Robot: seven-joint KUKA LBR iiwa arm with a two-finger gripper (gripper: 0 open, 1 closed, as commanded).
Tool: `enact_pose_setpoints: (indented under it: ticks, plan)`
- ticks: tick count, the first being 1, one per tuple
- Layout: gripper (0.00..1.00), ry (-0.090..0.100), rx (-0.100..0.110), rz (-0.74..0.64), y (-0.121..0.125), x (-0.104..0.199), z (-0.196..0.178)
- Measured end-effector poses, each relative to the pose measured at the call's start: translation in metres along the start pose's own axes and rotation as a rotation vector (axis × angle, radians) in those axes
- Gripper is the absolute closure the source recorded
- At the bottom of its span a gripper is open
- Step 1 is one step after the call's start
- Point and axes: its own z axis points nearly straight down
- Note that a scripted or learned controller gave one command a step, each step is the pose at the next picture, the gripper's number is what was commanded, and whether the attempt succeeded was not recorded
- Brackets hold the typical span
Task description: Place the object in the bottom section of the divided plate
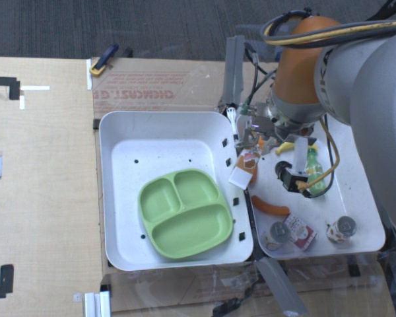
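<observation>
On the pale bench, the gripper [254, 144], its grip impossible to tell, hovers at three o'clock of the green divided plastic plate [185, 213]; the small orange object [248, 161] could snag the white bin wall [232, 152].

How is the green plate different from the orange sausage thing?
The green divided plate is big, wide and split into three sections; the orange sausage is small, long and thin. The plate lies in the left bin; the sausage lies in the right bin. Both lie flat, untouched by the gripper.

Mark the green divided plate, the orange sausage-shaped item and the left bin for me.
green divided plate [185, 226]: camera view, floor of its large bottom section.
orange sausage-shaped item [270, 207]: camera view, middle of its length.
left bin [158, 119]: camera view, its far rim.
</observation>
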Motion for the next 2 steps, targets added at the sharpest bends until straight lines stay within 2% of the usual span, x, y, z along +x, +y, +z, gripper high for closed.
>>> enact_pose_setpoints:
  ticks: [1,2]
  plan:
    - [1.0,0.001,0.0,0.008,-0.0815,0.0364,-0.0001]
    - [0.0,0.001,0.0,0.008,-0.0814,0.0362,-0.0002]
